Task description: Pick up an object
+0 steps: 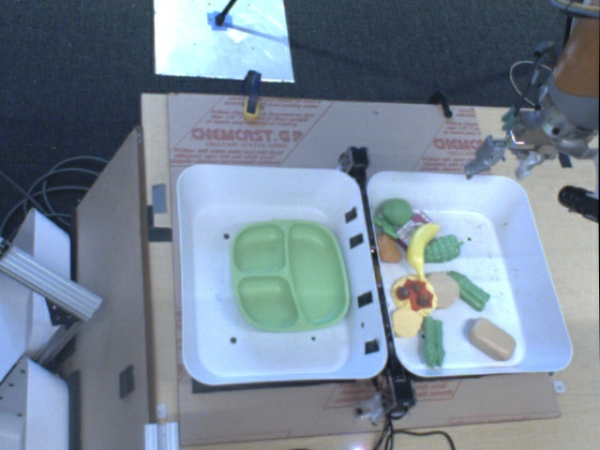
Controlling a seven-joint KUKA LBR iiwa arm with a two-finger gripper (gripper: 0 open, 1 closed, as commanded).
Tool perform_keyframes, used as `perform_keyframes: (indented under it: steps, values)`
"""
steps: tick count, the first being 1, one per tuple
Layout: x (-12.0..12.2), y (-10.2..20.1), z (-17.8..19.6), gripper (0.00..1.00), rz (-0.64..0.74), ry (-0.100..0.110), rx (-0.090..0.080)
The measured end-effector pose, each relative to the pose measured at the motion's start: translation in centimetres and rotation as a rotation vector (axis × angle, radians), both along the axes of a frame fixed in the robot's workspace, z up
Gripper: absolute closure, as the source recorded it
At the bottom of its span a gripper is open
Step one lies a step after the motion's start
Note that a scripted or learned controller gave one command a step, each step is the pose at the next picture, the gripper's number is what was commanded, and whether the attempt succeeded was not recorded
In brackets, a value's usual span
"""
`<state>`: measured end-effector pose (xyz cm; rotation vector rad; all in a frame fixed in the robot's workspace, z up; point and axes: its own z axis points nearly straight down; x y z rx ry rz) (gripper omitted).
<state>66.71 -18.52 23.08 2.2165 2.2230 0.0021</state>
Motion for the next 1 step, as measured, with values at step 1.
perform_keyframes:
  steps: [1]
  values:
    - [-4.22, 6.08, -6.55, 0.00, 0.005, 0.010, 0.005]
